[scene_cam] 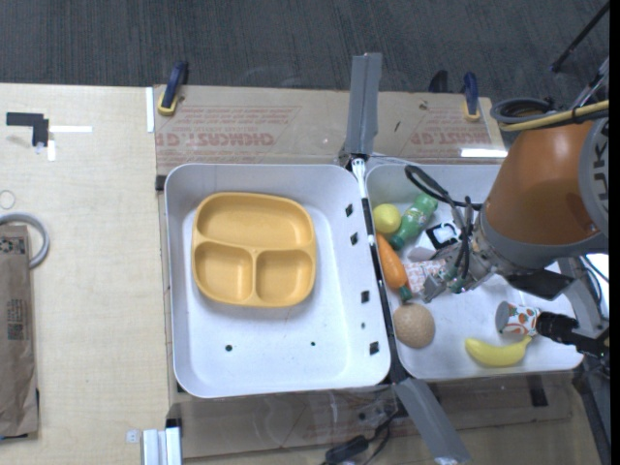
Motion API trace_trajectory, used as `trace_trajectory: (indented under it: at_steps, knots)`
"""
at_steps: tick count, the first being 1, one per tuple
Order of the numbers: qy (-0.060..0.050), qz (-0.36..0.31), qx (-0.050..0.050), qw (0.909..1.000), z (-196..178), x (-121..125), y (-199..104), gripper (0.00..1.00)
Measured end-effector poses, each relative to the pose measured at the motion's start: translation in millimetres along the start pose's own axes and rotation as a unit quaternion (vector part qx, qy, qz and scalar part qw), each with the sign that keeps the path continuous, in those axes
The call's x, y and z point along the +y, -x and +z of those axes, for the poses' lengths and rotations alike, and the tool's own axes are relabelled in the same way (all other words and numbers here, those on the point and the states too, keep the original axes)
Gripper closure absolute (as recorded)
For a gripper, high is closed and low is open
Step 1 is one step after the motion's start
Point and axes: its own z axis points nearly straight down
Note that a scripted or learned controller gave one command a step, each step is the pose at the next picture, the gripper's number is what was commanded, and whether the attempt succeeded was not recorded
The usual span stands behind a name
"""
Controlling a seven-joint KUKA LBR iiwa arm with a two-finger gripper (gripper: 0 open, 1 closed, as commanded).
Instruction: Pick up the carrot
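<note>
Two white bins sit side by side on the bench. On the left, the left bin (194,356) holds a yellow divided tray (255,248) in its upper half. Moving right, across the divider between the bins, the right bin (441,358) carries a cluster of things along its left wall: a lime (387,219) at the top with a green bottle (415,215) just beside it, then the carrot (391,263) below them, then a brown ball (415,325). The carrot lies close to the left wall, its long axis running from upper left to lower right, nearly along the wall; which end is the tip is hard to tell. Just right of it, the gripper (448,277) hangs low among the clutter, near the carrot's lower end; whether its fingers are apart or together cannot be told, and nothing shows between them. Further right lie a banana (497,351) and a small white cup (517,318), under the arm (542,197).
</note>
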Motion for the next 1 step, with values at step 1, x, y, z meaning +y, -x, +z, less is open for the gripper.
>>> trace_trajectory:
  at_steps: [1]
  knots:
    - [0.000,-0.014,-0.001,0.9999,-79.0,58.5,-17.0,1.00]
